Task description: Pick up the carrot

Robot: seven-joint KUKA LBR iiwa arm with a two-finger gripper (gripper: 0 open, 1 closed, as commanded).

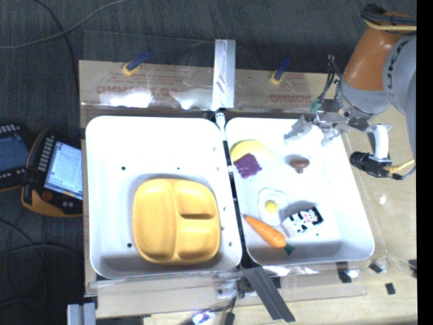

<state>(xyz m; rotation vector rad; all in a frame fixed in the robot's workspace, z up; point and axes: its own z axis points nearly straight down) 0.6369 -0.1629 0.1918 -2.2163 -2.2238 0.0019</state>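
The orange carrot point(265, 231) lies slantwise near the front left corner of the right bin point(352, 202), its green tip pointing to the front right. My gripper point(312, 128) hovers over the far edge of that bin, well behind and to the right of the carrot, with its fingers point(295, 130) spread apart and nothing between them. The arm's orange band sits at the upper right.
In the right bin lie a yellow and purple piece point(246, 158), a small brown item point(298, 162), a fried egg toy point(272, 202) and a black-and-white block point(303, 219) close to the carrot. A yellow divided tray point(177, 219) rests in the left bin point(108, 181).
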